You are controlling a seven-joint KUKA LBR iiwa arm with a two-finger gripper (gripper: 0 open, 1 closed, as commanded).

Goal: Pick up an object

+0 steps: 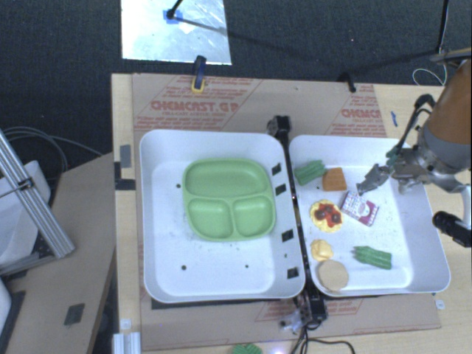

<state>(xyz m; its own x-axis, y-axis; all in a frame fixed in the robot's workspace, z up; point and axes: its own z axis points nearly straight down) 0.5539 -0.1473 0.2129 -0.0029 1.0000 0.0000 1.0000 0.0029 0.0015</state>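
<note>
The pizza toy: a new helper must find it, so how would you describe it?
Look in the right bin, near its middle by the divider. The pizza toy is a small yellow round with red spots, the only red-topped piece, lying between the orange block and the yellow lump.

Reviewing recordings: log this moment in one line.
gripper: above right bin, by pink packet | holding: nothing seen | green tray: left bin

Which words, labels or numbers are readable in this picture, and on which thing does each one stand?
"CHEMCAST GP": red print on the brown board behind the left bin; the letters are soft, so this reading is uncertain.
The same red print on the board behind the right bin: too blurred to read.
Small red-and-white packet in the right bin: print too small to read.
</note>
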